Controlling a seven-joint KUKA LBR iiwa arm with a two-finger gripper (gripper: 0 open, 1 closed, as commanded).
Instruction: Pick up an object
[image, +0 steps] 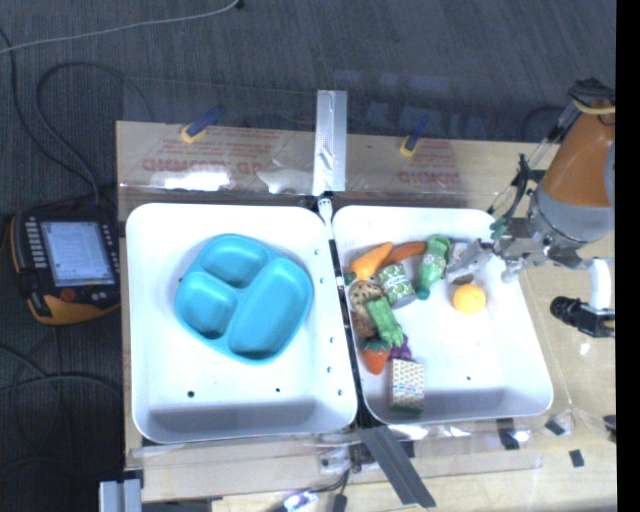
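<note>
The right bin (500, 390) holds a heap of small objects along its left side. Among them are an orange carrot-like piece (372, 258), a green bottle-like toy (433, 262), a green leafy toy (384, 318) and a checkered box (407, 383). A yellow ball (468, 298) lies apart from the heap, near the bin's middle. My gripper (470, 262) reaches in over the bin's upper right corner. It hangs just above the yellow ball and right of the green toy, with nothing visibly held.
The left bin (160, 400) carries a blue divided plate (243, 295). A metal divider strip (330, 150) runs between the bins. A teach pendant (65, 262) lies left of the bench. The grey and orange arm (582, 170) stands over the bench's right edge.
</note>
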